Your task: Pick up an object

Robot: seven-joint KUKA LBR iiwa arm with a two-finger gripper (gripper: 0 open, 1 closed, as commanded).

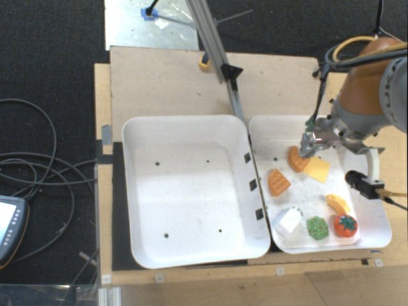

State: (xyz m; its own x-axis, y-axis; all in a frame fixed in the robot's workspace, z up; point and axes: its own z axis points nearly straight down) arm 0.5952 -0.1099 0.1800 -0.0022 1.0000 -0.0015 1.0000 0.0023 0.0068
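My gripper [308, 146] hangs low over the right bin [268, 129], right at the upper edge of an orange croissant-like piece [296, 160]. A yellow cheese wedge [317, 169] lies just right of that piece. Further down the same bin are an orange waffle piece [278, 182], a small yellow-orange item [337, 203], a white block [289, 221], a green broccoli-like piece [317, 227] and a red tomato [345, 225]. The wrist hides the fingers from above.
The left bin [137, 132] sits beside the right one, with a grey pole [213, 37] slanting over the bench behind them. Cables and a pendant [9, 225] lie on the floor at left. A black cable plug [360, 183] hangs off the arm over the right bin.
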